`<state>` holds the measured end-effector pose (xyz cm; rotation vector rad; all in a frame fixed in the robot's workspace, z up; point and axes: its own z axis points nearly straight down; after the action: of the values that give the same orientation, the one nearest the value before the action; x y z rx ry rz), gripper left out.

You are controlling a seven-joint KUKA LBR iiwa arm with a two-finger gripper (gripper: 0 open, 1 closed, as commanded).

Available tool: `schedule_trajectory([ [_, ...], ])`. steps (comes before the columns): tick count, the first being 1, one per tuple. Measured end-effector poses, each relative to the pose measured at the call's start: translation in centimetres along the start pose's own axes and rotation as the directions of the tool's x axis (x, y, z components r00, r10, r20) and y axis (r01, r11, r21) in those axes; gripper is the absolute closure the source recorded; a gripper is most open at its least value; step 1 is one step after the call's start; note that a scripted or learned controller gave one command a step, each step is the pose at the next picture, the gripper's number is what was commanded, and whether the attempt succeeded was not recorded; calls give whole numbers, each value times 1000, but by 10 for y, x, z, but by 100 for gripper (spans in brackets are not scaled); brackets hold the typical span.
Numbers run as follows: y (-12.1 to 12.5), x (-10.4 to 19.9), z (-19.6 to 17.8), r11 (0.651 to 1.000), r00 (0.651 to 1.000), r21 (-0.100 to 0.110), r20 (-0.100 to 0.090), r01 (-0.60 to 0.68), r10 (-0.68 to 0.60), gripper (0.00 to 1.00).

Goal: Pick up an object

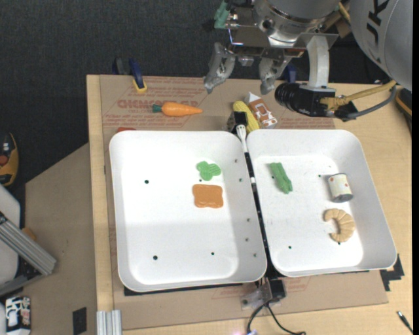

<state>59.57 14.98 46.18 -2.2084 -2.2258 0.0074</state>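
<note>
The arm (pixel 294 13) above the fingers (pixel 216 72) is cut off by the top edge; right of the fingers, a yellow item (pixel 241 111) lies partly hidden behind the bins' rims; a small printed packet (pixel 263 114) beside it is too small to read.

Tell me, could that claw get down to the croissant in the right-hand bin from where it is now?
Probably yes. The croissant lies alone on the right bin's floor, apart from the small white can, with nothing over it. The gripper hangs open above the bench beyond the bins, so it must travel over first.
</note>
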Motion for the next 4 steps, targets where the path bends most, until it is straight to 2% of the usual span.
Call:
schedule_trajectory([
  [1, -9, 55, -76, 1000, 1000, -17, -4, 0, 0, 0],
  [2, -69, 77, 12, 1000, 1000, 4, 4, -3, 3, 0],
  [3, -119, 76, -79, 1000, 1000, -18, -5, -4, 3, 0],
  [4, -116, 77, -83, 1000, 1000, -12, 0, -5, 5, 100],
])
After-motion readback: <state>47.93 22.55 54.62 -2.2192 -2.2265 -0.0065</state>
